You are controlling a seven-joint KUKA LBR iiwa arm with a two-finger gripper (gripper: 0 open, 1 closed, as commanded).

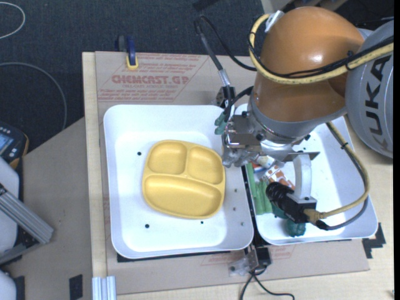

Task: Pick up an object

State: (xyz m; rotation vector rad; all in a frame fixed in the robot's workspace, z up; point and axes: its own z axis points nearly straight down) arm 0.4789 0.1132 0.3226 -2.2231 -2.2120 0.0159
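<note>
Orange wrist housing covers the gripper (242,150), poised over the right bin's (350,167) left wall; its closure cannot be determined. Nearest candidates: small mixed items (275,179) at 5 o'clock, just beside it. Yellow divided plate (184,179) lies at 8 o'clock in the left bin (119,167), long axis roughly 10-to-4.

A blue clamp (130,46) grips the far edge of the brown board (156,74). Dark carpet (62,17) lies around the bench.
</note>
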